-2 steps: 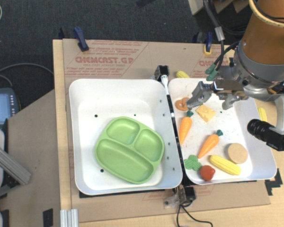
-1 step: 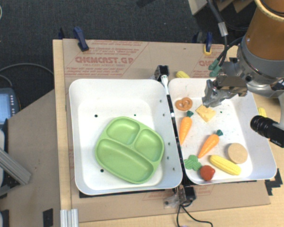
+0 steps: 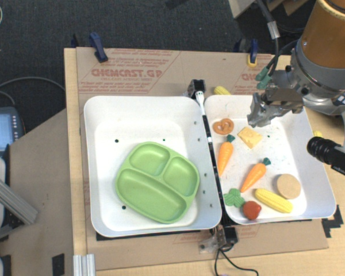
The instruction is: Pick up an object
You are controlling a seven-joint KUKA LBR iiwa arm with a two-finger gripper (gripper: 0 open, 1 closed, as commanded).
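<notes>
- Two white bins sit side by side on the bench. The left bin has a green tray with three parts in it.
- The right bin is full of toy food: a pretzel, a yellow cheese wedge, two carrots, a bit of broccoli, a red tomato, a corn cob and a round tan cookie.
- The gripper hangs low over the far end of the right bin, just above the cheese wedge.
- I cannot tell if it is open wide or closed, since the dark tip hides them from above. Nothing seems to be held.
- It looks like the arm is at the reaching step, lining up for a grab. No toy is lifted yet.
- The cheese wedge is the closest toy, so it is likely the one to pick.
- Next, the gripper would need to go down a little toward the near side, close on the wedge, and lift.
- The pretzel is near, so it could get bumped.
</notes>
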